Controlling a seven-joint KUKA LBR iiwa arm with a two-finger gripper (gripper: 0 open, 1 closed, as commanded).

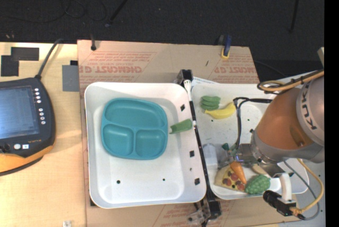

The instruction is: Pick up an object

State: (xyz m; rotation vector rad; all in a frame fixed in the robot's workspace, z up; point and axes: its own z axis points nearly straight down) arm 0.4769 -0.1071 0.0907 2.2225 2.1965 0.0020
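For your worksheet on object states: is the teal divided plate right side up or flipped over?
Right side up: the teal divided plate shows three recessed compartments facing upward in the left bin.

Arm (304, 114): grey rounded housing, smooth and slightly glossy, with white KUKA lettering (311, 110) partly visible on the upper segment. Wide orange band (278, 130) wraps the section above the wrist, matte finish, curved like a dome from this angle. Dark grey wrist flange (265, 157) under the band. Thin black cable (249, 106) loops off the wrist side; orange-tan cable (288, 83) runs along the top; white-sheathed fitting (286, 184) below.
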